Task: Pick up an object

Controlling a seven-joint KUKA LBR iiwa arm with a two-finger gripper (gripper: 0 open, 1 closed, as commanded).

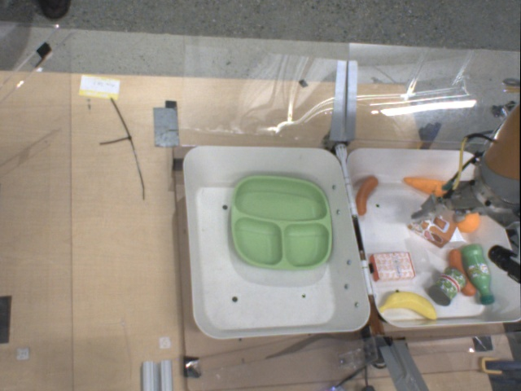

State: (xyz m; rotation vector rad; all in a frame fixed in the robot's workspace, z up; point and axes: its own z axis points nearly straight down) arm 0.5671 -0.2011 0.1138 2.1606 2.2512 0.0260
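The grey arm [501,165] enters from the right edge, its orange band visible above the wrist, and bends down and leftward. Its gripper [435,210] hangs low at the end, fingers pointing toward the lower left.

You're looking at two white bins [203,300] on a pale tan wooden bench [81,243]. In the left bin there's a light green divided plate [282,221], plain, no pattern. Over in the right bin [387,218] it's busier: an orange-red sausage [365,194] at the far left, an orange carrot [425,185] far back, a yellow banana [409,304] near you, a pinkish-red printed card [392,265], and a green bottle [477,273] with a white label. A yellow note [99,86] sits far left on the bench.
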